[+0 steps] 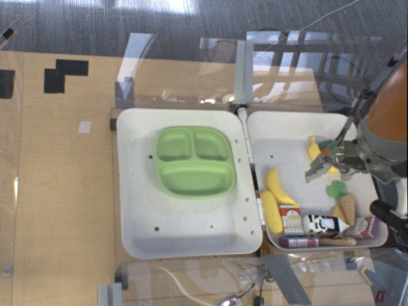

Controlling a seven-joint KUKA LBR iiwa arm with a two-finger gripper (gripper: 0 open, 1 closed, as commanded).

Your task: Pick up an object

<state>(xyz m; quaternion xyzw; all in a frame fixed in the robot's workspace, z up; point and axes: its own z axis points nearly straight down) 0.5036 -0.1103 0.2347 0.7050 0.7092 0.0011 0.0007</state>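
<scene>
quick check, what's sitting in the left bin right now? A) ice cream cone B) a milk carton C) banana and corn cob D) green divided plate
D. The left bin holds a green divided plate with three compartments, while the banana and corn cob lie in the right bin.

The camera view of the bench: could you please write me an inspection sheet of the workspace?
Surface: tan bench bearing left bin and right bin.
Job's things: banana, corn cob, ice cream cone, small cartons and a marker along the right bin's near edge.
Clutter: green divided plate in the left bin.
Grippers: hand over the right bin, nothing visibly held.
Cables: white cable at the near edge.
Surroundings: grey carpet.
</scene>
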